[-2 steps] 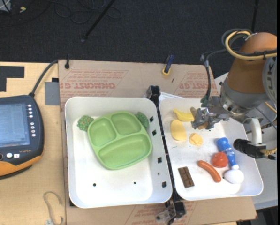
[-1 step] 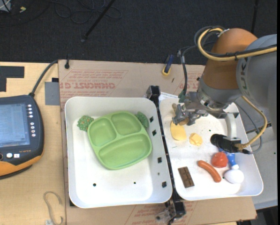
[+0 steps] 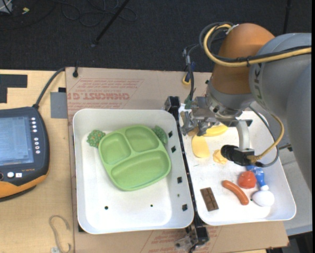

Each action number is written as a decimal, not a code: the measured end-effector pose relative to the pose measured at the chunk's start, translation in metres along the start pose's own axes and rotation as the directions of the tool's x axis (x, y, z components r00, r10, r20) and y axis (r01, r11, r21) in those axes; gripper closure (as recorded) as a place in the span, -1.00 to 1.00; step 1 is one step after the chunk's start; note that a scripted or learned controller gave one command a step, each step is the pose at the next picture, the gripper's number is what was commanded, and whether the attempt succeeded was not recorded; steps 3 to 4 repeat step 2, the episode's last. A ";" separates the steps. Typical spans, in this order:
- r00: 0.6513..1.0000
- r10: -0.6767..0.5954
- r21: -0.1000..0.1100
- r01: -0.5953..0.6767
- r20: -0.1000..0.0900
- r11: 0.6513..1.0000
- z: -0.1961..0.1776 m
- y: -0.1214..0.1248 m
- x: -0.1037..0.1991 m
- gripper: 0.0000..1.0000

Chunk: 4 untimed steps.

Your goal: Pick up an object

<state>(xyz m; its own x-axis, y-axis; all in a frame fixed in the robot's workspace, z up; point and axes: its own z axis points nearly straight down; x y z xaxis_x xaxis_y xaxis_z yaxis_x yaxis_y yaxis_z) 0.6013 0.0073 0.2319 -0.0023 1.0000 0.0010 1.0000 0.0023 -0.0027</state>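
Green tray (image 3: 134, 157) in left bin (image 3: 88, 204); food toys, seemingly, right.

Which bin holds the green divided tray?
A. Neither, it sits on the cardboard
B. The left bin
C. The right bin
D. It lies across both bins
B. The green divided tray lies wholly inside the left bin, apart from the food toys in the right bin.
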 end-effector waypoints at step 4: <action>1.000 0.002 0.000 -0.002 0.002 1.000 0.011 0.014 -0.007 1.00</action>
